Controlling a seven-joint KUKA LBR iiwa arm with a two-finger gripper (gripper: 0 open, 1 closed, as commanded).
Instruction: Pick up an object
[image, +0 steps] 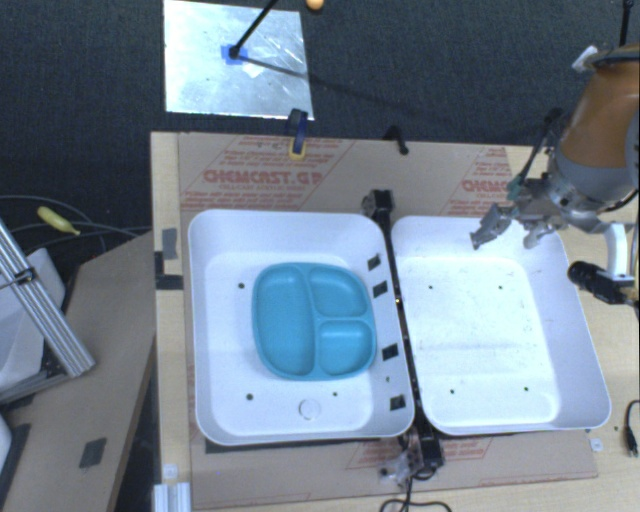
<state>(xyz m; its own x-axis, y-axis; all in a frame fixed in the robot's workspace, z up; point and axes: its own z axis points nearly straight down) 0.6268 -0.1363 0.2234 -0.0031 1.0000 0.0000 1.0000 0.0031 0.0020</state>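
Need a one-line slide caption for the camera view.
Gripper open above the right bin's far edge; blue divided plate lies in the left bin.

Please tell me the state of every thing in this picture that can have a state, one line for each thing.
Blue divided plate: flat, right side up, in the left bin.
Claw: open, holding nothing, above the far edge of the right bin.
Right bin: its white floor is bare.
Small white disc: flat on the left bin's floor, near the front wall.
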